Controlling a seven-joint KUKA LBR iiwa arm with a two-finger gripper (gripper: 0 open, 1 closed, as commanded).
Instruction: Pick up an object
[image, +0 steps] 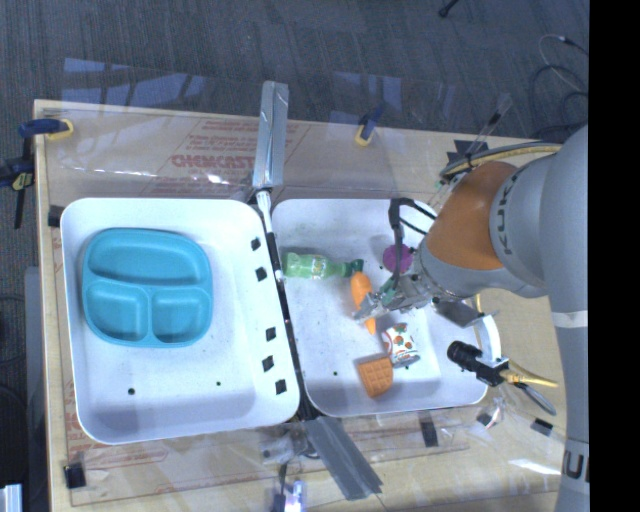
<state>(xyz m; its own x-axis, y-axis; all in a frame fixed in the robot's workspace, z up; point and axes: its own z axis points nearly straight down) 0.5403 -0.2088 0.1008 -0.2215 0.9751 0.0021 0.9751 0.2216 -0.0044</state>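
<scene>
Reaching into the glossy white right bin (330, 395) with the metallic gripper (386, 296), hovering just beside a smooth, tapered orange piece (360, 288). Not showing enough to tell the grip's state. Lying around it: a green translucent bottle (312, 265), a rounded purple object (398, 257), a printed flat packet (402, 345), a ridged orange square (375, 377). Sitting in the left bin (80, 400): a teal moulded compartment tray (147, 285).
</scene>
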